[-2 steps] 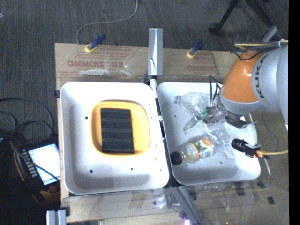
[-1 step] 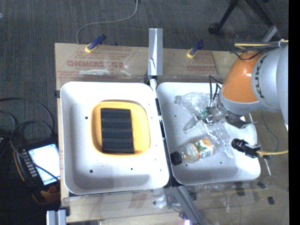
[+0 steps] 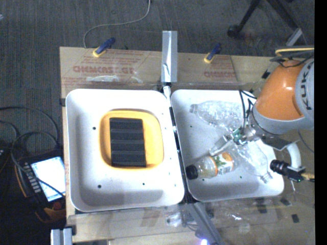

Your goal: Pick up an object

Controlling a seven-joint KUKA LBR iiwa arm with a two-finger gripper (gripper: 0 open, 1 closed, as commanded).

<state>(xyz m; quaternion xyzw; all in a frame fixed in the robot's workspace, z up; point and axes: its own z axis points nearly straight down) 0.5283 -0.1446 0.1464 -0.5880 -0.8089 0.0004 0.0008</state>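
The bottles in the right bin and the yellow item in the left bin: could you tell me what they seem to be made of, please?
Capped bottle: likely clear plastic, glossy, contents showing through, with a paper-like label.
Crumpled bottle: thin clear plastic, creased with glints.
Yellow tray: probably matte plastic; its black ribbed insert looks like foam or rubber, hard to tell.

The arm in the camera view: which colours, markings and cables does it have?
The KUKA arm has a large rounded orange shell with part of the white "KUKA" lettering at its edge, above a grey wrist section. Thin dark cables run down beside it. Its small metallic pincer has a green spot near its base.
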